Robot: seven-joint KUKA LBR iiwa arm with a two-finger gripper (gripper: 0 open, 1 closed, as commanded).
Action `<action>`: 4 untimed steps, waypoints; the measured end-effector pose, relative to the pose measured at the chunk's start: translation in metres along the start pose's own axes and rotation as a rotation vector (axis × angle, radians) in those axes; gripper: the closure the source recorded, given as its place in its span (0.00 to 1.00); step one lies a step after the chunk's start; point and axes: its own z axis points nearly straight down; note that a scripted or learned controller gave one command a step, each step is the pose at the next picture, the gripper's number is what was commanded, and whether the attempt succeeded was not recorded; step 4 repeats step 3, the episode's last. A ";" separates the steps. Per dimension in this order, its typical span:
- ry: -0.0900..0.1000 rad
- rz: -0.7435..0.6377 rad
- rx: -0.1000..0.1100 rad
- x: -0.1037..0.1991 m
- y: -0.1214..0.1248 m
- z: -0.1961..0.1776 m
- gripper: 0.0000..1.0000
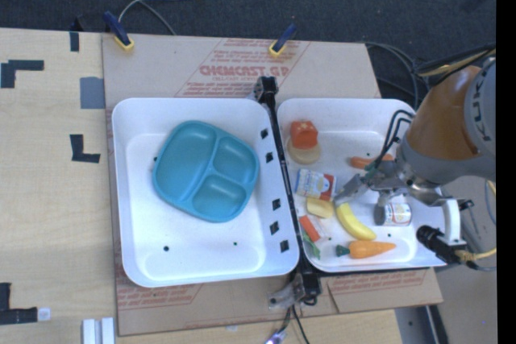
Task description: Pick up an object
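Observation:
The right bin [347, 110] holds several small items: a red and orange bottle [303, 136], a printed packet [314, 184], a yellow wedge [319, 209], a banana [355, 222], a carrot [372, 250], a small red and green piece [310, 229], an orange piece [362, 162] and a silver can [396, 213]. My gripper [364, 199] reaches in from the right and hangs low over the middle of this bin, between the banana and the can. It stands open, one dark finger [349, 190] pointing left toward the packet. Nothing sits between its fingers.
The left bin [129, 197] holds a blue divided plate [206, 170]. A black clip strip [278, 173] runs along the seam between the bins. Cardboard lies under both bins, with yellow clamps [281, 43] at its far edge. The arm's orange band [445, 125] overhangs the right bin's right side.

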 end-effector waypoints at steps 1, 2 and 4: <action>-0.003 0.003 -0.006 0.014 -0.004 0.053 0.00; -0.004 0.002 -0.009 0.014 -0.004 0.043 1.00; -0.001 -0.001 -0.004 0.091 0.039 -0.045 1.00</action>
